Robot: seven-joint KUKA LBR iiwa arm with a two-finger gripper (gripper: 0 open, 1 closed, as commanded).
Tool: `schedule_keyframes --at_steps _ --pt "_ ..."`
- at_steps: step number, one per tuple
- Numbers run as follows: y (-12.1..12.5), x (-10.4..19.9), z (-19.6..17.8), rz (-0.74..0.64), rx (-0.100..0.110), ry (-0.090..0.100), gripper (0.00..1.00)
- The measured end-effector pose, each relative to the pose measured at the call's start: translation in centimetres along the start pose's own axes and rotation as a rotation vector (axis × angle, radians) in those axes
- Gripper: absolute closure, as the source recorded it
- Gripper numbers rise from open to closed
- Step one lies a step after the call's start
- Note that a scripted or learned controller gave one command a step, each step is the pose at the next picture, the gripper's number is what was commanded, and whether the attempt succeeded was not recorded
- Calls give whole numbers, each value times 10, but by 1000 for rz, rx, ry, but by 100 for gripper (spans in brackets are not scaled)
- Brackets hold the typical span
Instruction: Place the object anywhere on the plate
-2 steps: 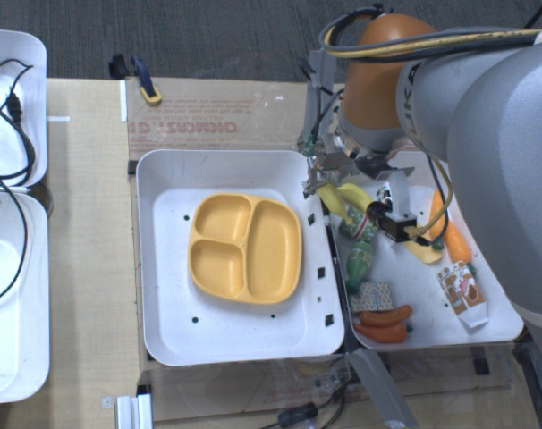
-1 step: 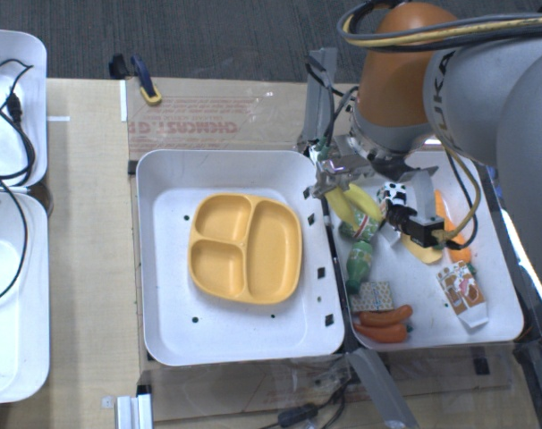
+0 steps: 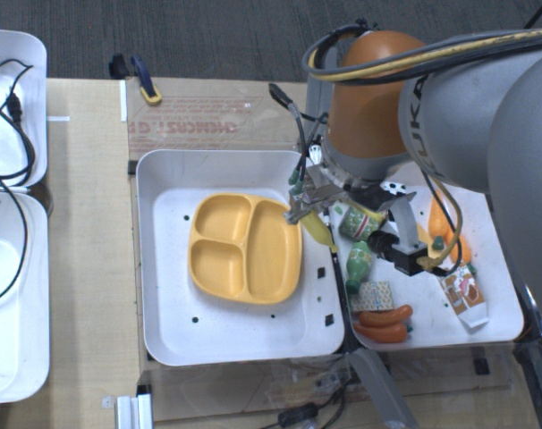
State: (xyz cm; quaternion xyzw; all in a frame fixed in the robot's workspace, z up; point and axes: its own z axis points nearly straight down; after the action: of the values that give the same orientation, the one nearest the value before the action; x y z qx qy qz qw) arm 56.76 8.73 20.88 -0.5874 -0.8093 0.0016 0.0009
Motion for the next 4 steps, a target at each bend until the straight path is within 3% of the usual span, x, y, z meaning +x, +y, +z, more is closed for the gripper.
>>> schedule_keyframes --at_steps 1,2,3,4 --pt "24 -4 -81 29 -2 -2 100" --pt "-23 -88 -29 185 1 -1 100" --pt "16 -32 -17 117 0 -1 100" --pt "-6 11 -9 -190 0 0 100"
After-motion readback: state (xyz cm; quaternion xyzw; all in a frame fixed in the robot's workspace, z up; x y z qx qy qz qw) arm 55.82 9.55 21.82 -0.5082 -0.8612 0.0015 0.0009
